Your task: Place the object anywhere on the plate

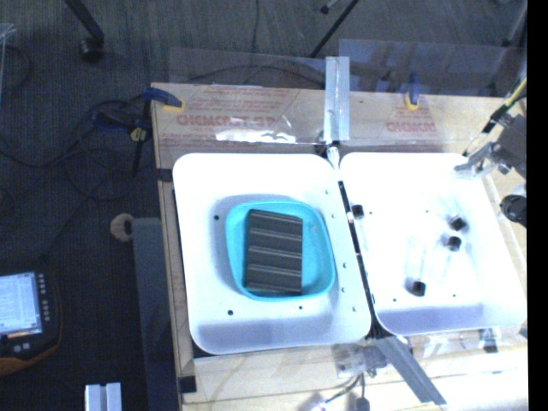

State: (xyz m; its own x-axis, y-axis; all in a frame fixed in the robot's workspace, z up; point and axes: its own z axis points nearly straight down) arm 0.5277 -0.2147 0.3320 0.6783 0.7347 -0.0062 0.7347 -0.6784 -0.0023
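**Object seen resting on the plate; placement judged complete**

Nearest the front edge of the worktop (257, 384), the front rims of the two shallow white plastic bins are seen side by side. In the left white bin (197, 315), a light-blue rounded plate (321, 259) is set roughly at the middle of the bin floor. On that plate a dark grey ribbed rectangular block (274, 252) is laid flat, its long side running from front to back, and it is contained wholly within the plate's rim. Nothing is seen touching it.

In the right white bin (479, 315), three small dark knob-like pieces (451, 241) are scattered towards the bin's middle and front, with faint clear shapes beside them that cannot be made out.

Further back, at the right edge of the worktop by the far right corner of the right bin, part of the grey arm and its gripper (505, 157) is seen, well apart from the plate. Whether the gripper is open or closed cannot be told.

The task is therefore judged done: the block is on the plate, and nothing appears left except for the arm to be kept clear.
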